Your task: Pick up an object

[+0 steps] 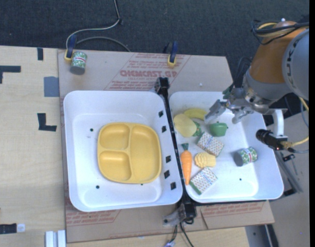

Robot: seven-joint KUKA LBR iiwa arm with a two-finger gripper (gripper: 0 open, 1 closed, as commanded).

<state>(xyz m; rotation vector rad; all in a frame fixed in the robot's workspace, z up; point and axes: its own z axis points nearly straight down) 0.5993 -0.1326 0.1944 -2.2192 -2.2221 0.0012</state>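
Toy foods lay in the right bin (265,184): an orange carrot (186,164), yellow corn (205,160), a green pepper (218,128).

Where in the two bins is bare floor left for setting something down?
Left bin: margins around the yellow tray. Right bin: front right corner, below the small can. Crowded along the divider, from carrot up to the gripper.

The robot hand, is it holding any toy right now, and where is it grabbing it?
Nothing is held. The gripper hangs open over the right bin, its fingers spread just above the green toy, with nothing between them.
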